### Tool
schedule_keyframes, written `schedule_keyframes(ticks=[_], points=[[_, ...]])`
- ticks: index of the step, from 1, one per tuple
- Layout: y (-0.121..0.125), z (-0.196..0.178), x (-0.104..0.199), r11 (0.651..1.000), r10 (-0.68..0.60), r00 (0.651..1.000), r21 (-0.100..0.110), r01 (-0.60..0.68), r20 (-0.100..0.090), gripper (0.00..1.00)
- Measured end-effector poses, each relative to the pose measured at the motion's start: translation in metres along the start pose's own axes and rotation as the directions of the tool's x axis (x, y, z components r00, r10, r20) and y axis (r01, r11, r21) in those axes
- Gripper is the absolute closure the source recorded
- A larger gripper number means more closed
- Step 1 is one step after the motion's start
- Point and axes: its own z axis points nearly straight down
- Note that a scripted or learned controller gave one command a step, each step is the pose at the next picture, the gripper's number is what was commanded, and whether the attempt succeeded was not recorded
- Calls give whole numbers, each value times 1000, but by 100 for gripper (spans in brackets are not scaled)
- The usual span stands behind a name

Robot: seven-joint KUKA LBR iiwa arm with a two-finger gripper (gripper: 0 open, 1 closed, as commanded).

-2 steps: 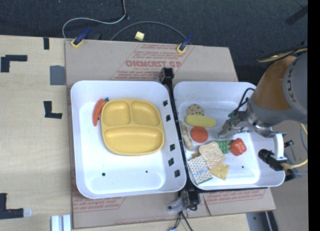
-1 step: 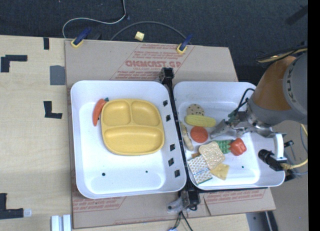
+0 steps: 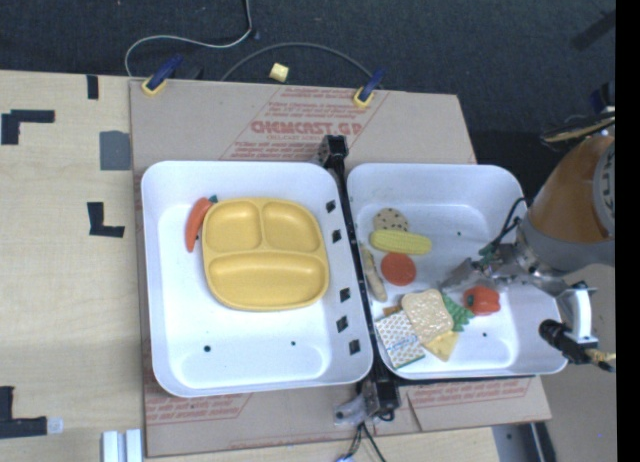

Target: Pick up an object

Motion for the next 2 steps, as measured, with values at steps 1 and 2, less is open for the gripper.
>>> schedule_keyframes(ticks=[1, 2], points=[[-36, -1, 31, 1000, 0, 1000, -5, 0, 4, 0], [-34, -12, 30, 1000, -1, 1000, -7, 1, 4, 100]])
